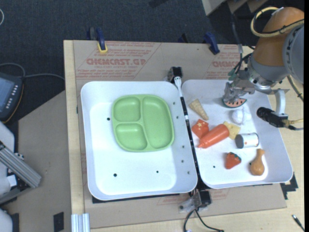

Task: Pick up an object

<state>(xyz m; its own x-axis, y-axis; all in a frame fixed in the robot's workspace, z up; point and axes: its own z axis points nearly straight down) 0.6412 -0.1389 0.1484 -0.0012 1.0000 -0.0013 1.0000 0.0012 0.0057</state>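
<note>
The right bin (277,175) holds several toy foods. At its back lies a watermelon slice (235,102), and my gripper (235,90) hangs right over it, very close or touching. The arm's grey wrist and orange band (280,25) rise behind it at the upper right. In front of the slice lie a white egg-like piece (238,115), a yellow cheese wedge (232,128), an orange carrot (213,136) and a red pepper piece (200,127). A tan cone (199,108) lies at the bin's back left.
A white cylinder with a dark end (247,140), a strawberry (232,160) and an orange pear shape (257,163) lie toward the right bin's front. The left bin (96,178) holds a green divided plate (143,122). A black part (270,116) juts over the right bin's right side.
</note>
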